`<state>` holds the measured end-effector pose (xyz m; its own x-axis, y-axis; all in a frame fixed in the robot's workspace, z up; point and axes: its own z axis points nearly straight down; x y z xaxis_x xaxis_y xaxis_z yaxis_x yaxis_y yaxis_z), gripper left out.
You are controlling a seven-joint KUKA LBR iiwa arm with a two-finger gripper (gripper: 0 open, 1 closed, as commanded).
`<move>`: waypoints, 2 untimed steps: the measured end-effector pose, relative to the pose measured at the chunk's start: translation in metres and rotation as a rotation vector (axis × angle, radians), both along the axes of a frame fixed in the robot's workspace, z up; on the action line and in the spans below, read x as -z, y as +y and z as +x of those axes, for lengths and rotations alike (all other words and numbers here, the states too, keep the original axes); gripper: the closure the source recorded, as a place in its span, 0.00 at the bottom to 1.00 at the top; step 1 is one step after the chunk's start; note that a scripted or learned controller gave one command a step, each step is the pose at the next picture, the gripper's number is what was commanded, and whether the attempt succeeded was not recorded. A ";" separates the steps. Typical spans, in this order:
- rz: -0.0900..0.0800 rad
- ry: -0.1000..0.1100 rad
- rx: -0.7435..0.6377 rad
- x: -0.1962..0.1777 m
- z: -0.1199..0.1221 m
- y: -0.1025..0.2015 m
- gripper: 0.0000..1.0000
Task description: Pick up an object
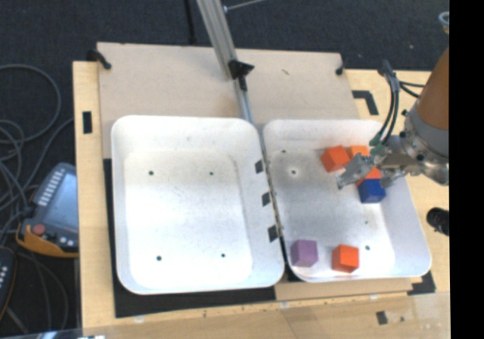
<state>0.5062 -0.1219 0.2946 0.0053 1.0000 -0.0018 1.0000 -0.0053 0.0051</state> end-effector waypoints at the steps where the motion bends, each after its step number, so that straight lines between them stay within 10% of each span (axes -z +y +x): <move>1: -0.002 0.004 -0.004 0.060 0.052 -0.035 0.00; 2: 0.000 0.007 -0.007 0.145 0.109 -0.060 0.00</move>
<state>0.6148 -0.1815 0.1496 -0.0015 1.0000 -0.0022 1.0000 0.0015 -0.0020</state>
